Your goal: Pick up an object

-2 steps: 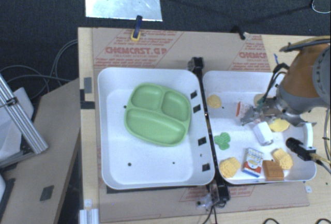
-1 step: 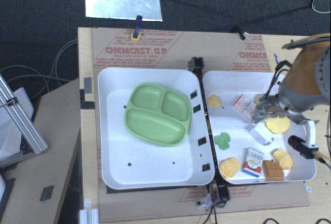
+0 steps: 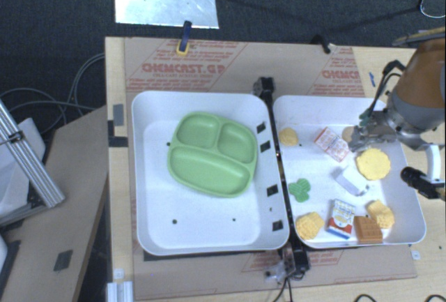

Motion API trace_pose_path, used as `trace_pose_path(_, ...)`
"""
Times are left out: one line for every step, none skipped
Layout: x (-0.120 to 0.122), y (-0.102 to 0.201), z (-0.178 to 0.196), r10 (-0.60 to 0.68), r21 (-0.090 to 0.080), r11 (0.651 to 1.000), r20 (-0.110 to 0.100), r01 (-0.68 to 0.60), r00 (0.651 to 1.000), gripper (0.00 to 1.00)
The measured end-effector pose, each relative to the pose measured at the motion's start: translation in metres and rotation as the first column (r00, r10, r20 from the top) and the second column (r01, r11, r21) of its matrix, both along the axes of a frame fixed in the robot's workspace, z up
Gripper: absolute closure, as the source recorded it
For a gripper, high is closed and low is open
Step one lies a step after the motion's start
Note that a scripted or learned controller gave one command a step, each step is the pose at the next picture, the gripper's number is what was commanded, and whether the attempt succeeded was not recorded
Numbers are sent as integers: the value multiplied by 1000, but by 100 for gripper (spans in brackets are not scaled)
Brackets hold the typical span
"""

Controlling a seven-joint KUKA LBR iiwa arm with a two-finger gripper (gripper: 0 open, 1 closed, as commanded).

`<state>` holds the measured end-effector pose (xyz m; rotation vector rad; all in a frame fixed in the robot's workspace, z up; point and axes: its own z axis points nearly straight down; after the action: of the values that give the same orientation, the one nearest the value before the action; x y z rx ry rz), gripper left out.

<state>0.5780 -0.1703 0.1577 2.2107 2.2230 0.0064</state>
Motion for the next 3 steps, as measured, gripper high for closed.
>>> trace_pose_path(3, -10, 50, -1, -1, 1000, 0, 1, 1000, 100)
trace_pose_path(4, -10, 68, 0, 1, 1000, -3, 0, 1000, 100)
trace_pose_path(-7, 49, 60, 3, 3, 1000, -8, -3, 1000, 100)
